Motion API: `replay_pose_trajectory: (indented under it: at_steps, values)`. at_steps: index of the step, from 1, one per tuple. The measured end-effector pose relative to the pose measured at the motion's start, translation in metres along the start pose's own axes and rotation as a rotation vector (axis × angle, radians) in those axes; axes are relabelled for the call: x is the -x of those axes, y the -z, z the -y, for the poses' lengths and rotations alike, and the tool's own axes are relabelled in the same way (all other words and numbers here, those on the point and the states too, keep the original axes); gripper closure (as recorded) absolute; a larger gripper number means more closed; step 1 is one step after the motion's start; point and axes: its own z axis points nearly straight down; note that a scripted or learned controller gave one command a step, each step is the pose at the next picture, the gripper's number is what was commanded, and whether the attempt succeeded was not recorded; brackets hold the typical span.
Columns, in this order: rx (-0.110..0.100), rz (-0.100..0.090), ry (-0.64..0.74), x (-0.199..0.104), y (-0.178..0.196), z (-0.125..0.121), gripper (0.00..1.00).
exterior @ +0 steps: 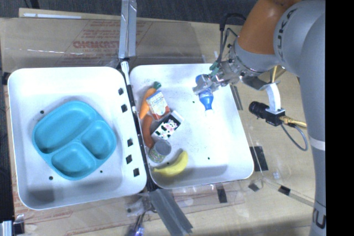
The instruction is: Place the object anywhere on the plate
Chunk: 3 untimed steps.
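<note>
Your gripper (206,98) pinches a small blue object (207,100) over the right bin (232,146), "KUKA" lettering partly readable on the arm (287,25), the blue plate (74,139) in the left bin (33,85).

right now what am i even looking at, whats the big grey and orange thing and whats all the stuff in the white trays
The big grey and orange thing is a robot arm, reaching in from the right. The picture comes from one fixed camera above the bench, looking down at a slant.

On the bench sit two shallow white bins. The left bin holds a blue plate with three compartments, the place where an object is meant to go. The right bin holds a small pile along its left wall: a carrot, a small printed packet, a black-and-white box, a grey round item and a banana.

The arm's tip is a gripper over the right bin. A small blue thing sits at its fingers, but I cannot tell whether it is gripped.
</note>
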Motion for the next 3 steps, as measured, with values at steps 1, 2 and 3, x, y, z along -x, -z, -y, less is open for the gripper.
replay_pose_trajectory:
  at_steps: [1, 2, 3]
  values:
    - [-0.002, -0.001, 0.288, -0.121, 0.018, 0.01, 1.0]
    - [-0.002, 0.0, 0.303, -0.21, 0.005, 0.009, 1.0]
    - [-0.004, -0.001, 0.293, -0.275, -0.017, 0.041, 1.0]
